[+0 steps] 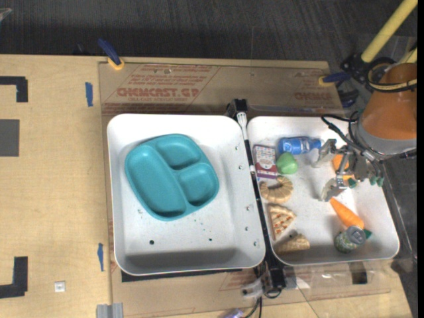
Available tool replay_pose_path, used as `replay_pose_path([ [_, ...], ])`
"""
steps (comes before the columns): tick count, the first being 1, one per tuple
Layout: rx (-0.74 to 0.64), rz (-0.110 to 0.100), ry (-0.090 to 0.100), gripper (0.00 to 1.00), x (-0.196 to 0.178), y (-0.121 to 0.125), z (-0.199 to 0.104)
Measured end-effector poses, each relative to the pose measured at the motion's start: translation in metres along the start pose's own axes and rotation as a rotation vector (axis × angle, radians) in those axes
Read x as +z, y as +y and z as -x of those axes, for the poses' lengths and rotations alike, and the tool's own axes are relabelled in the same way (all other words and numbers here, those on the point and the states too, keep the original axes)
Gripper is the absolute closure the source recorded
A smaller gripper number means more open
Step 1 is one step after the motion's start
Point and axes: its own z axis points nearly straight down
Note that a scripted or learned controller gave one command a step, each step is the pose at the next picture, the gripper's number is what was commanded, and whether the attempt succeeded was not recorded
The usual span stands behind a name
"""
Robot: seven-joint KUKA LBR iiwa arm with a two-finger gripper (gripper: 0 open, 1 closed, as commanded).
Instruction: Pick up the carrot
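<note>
Gripper [331, 167] hangs over the right bin [391, 234], fingers spread wide and holding nothing. Carrot [346, 212] lies just below it, near the bin's lower right corner, touching a grey-green toy [349, 238] at its tip. Risk noted: a slanted descent may clip one end (carrot lies diagonally), rolling it aside or nudging that neighbour.

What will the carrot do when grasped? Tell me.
The carrot looks like rigid toy plastic, so probably stiff and light. Its tapered, rounded body may roll or slip. It lies against the grey-green item, which could get nudged.
</note>
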Motion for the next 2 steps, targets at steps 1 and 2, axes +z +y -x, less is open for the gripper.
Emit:
replay_pose_path([
  [1, -0.001, -0.001, -0.012, 1.0, -0.0124, 0.0008, 0.0035],
  [2, -0.001, -0.001, -0.01, 0.0, -0.0116, 0.001, 0.0032],
])
